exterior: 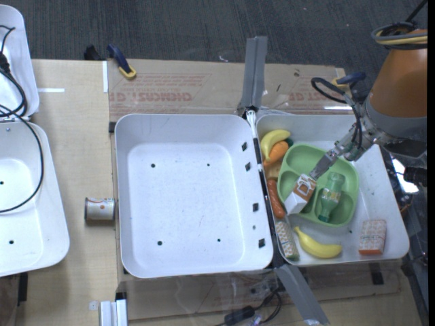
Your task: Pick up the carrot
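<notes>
Nearest the camera, along the bottom edge of the tabletop (75, 80), a tangle of cables (248, 311) is seen, and just above it the front rim of the left bin (183, 195), a shallow white tray. To its left a small metal can (99, 209) is laid on its side on the wood. In the right bin (387, 182), packed against the dividing wall, the carrot (275, 199) is found: a slim orange shape lying lengthwise between the wall and a green divided plate (319, 182). Just behind the carrot an orange fruit (275, 153) and a yellow banana (273, 140) are tucked in the far corner. On the plate a small carton (300, 192) is propped, tilted, and a green bottle (330, 195) is laid beside it. A second banana (317, 244) is resting at the near edge of the bin, with a narrow patterned packet (286, 240) to its left and a pink-and-white box (372, 236) to its right. The end effector (331, 156) is held over the far rim of the plate, well apart from the carrot; whether its fingers are spread or pressed together cannot be told.
</notes>
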`<state>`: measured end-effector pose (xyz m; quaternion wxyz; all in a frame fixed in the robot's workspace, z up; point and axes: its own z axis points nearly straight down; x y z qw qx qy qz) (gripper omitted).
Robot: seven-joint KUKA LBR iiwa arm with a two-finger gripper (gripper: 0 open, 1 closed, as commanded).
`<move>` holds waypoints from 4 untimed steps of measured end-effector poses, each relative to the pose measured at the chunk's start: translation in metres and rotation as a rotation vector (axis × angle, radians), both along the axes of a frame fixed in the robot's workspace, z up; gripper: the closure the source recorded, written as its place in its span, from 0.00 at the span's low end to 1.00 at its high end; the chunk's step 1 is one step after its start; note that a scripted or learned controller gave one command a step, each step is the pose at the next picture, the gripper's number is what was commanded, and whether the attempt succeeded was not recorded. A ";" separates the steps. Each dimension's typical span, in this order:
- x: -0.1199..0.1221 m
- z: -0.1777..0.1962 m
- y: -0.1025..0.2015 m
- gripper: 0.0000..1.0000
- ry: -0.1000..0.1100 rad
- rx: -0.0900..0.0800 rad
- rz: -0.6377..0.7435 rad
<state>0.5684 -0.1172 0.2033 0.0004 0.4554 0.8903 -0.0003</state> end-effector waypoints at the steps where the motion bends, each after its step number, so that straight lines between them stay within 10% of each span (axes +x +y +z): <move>1: -0.051 -0.102 -0.032 0.00 0.001 0.001 0.108; 2: -0.086 -0.106 -0.049 0.00 -0.015 -0.006 0.322; 3: 0.003 -0.108 0.005 0.00 -0.009 -0.004 0.231; 4: 0.002 -0.094 -0.009 1.00 -0.011 -0.022 0.216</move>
